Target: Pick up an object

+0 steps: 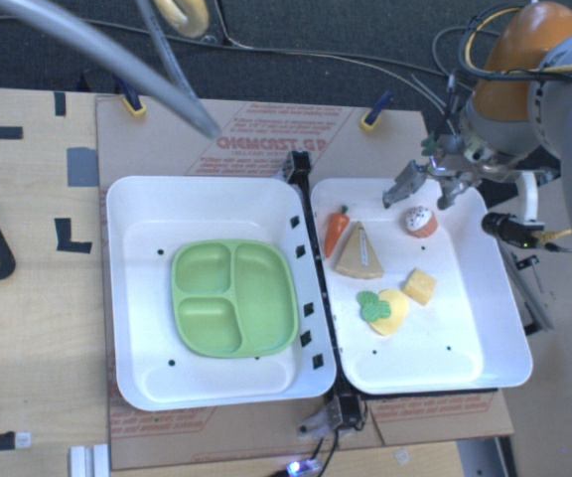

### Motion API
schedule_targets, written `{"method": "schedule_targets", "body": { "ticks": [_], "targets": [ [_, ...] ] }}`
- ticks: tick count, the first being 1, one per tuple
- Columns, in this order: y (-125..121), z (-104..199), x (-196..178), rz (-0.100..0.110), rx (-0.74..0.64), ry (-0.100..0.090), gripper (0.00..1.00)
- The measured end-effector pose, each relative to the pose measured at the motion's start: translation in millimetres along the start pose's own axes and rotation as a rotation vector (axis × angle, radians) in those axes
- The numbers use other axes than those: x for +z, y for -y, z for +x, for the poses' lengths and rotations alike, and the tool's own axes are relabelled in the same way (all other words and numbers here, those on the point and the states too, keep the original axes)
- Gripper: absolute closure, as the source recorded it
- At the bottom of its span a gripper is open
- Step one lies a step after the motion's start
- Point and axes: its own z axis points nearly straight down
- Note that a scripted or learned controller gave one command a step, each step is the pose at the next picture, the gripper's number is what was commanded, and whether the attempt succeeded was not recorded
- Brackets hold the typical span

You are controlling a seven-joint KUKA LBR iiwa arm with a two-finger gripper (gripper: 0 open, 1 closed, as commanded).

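Note:
My gripper (426,193) hangs over the back of the right bin (495,361), its two fingers spread open with nothing between them. Just below and between the fingertips lies a small red-and-white piece (420,222). Further left in the same bin are an orange carrot (336,231) and a tan wedge (358,251). Toward the middle sit a yellow cube (419,287) and a yellow piece with a green top (381,311).
The left bin (137,366) holds a green divided plate (234,297). A black divider (311,266) with clips runs between the bins. Cables and a grey pole (87,38) cross the back of the bench. The arm's orange band (524,33) is at the upper right.

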Motion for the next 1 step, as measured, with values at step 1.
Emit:
{"method": "schedule_targets", "body": {
  "ticks": [1],
  "targets": [
    [-3.0,0.4,-8.9,-0.014,-0.003,0.002,0.0]
  ]
}}
